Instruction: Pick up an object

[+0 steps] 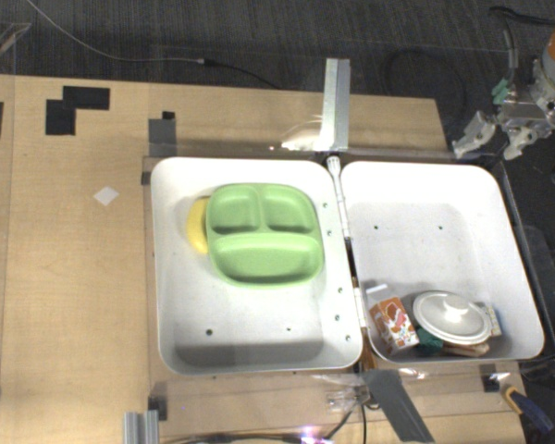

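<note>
Lid (455,316), metal and domed, lies near corner of right bin (425,211) beside small carton (394,323); likely light, stiff, slippery, so best pinched at its knob. Green tray (263,232) fills left bin (176,276). Gripper (511,129) hangs beyond the far rim; jaws' state cannot be told.

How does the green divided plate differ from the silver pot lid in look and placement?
The green divided plate is a rounded rectangle with three compartments; the silver pot lid is round with a knob on top. The plate lies in the left bin, the lid in the right bin, at its near corner. The plate looks much larger than the lid. The plate partly covers a yellow object; the lid sits among a small carton and other items.
</note>
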`<action>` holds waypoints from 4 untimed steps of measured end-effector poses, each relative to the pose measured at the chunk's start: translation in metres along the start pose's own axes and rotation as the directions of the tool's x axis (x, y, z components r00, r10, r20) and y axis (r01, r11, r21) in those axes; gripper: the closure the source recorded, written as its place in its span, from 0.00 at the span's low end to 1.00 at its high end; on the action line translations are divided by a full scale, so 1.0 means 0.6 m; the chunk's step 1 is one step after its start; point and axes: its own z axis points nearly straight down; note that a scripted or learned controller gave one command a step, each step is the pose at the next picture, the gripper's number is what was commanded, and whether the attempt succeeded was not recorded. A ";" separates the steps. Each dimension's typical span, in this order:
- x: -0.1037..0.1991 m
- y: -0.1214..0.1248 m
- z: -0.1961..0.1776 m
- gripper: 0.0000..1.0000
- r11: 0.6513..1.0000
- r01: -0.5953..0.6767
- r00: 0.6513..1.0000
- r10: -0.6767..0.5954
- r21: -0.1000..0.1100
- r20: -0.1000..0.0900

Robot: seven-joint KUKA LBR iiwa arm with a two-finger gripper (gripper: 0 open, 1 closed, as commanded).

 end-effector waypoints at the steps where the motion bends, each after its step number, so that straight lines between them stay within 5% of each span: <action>1: 0.053 -0.183 0.183 0.00 0.992 0.130 0.992 -0.130 0.003 -0.002; 2: 0.151 -0.285 0.188 0.00 0.988 0.152 0.988 -0.152 0.002 -0.002; 3: 0.147 -0.283 0.293 0.00 0.963 0.271 0.963 -0.271 -0.002 -0.001; 4: 0.150 -0.280 0.323 0.00 0.933 0.359 0.934 -0.359 -0.009 0.003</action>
